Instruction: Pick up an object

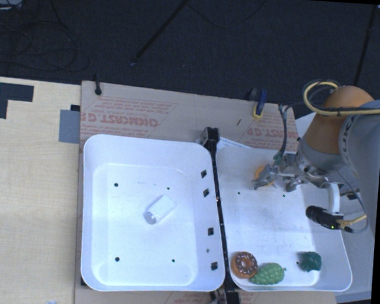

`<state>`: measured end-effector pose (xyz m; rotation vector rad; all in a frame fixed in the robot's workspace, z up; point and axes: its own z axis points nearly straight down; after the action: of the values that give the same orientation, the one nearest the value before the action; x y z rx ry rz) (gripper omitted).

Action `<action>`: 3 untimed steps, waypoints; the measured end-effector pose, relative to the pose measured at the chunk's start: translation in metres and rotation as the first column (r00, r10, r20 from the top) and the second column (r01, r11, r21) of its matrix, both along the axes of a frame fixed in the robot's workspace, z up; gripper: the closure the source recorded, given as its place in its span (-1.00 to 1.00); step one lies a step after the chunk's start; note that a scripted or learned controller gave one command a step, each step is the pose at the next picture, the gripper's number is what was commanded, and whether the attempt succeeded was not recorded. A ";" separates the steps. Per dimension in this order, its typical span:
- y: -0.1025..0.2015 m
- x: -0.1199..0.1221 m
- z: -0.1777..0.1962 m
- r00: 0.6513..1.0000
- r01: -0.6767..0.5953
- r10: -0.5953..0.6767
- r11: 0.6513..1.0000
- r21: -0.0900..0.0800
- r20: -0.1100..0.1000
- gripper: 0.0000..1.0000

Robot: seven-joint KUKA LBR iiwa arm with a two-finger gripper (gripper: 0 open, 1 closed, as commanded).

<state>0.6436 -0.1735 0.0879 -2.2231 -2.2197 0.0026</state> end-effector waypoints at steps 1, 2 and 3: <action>-0.037 0.000 0.000 1.000 -0.001 0.001 1.000 0.000 0.000 -1.00; -0.038 0.001 0.000 1.000 -0.003 0.003 1.000 0.001 0.000 -1.00; -0.038 -0.001 0.009 1.000 -0.004 0.004 1.000 0.003 -0.008 1.00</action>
<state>0.6430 -0.2111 0.0970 -2.2130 -2.2188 0.0075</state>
